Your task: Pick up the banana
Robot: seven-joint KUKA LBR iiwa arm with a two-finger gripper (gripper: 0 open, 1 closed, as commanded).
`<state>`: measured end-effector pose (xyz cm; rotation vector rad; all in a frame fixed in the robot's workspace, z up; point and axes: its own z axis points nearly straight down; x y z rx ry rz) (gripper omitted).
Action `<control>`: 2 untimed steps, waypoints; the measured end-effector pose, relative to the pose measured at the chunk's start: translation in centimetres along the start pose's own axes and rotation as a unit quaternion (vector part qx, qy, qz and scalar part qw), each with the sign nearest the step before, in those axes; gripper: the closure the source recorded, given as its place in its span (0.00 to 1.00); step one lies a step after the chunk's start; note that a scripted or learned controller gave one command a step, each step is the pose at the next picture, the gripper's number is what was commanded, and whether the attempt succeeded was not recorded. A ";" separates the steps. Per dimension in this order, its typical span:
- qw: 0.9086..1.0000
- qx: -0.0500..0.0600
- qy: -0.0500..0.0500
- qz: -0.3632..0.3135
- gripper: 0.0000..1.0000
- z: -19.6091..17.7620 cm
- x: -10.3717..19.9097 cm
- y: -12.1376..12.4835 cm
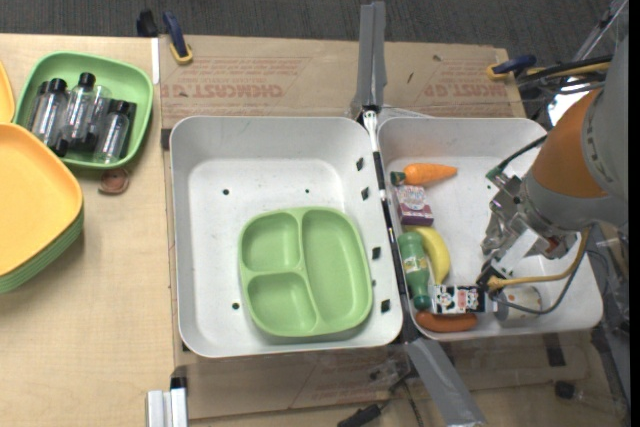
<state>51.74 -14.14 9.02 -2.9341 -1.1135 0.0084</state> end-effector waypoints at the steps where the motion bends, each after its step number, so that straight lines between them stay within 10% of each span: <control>1: 1.000 0.000 0.000 -0.010 1.00 0.0 -0.8 -4.8; 2: 0.994 -0.001 0.000 -0.112 1.00 -0.5 0.0 -0.3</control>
